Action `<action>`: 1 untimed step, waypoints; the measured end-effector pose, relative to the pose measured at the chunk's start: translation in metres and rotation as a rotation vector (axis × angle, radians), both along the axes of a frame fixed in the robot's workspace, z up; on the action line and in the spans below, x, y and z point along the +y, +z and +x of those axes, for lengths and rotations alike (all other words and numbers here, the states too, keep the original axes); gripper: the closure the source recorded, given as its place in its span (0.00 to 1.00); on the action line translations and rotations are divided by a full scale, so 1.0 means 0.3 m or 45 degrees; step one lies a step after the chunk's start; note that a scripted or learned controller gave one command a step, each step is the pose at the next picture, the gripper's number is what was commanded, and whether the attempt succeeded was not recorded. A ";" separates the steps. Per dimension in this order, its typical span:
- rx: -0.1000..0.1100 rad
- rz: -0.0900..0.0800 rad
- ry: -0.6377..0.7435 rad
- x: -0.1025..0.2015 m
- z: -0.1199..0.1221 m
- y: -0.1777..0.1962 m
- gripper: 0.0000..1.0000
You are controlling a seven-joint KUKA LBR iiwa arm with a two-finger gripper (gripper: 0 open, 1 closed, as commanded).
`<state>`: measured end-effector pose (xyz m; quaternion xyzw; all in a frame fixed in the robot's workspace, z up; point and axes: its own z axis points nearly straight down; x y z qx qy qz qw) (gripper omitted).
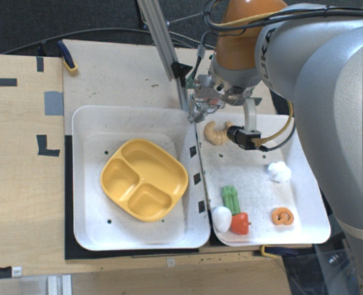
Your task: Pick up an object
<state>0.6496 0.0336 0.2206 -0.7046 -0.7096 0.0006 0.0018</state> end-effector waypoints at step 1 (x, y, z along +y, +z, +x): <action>0.000 0.000 0.001 0.190 -0.032 -0.007 1.00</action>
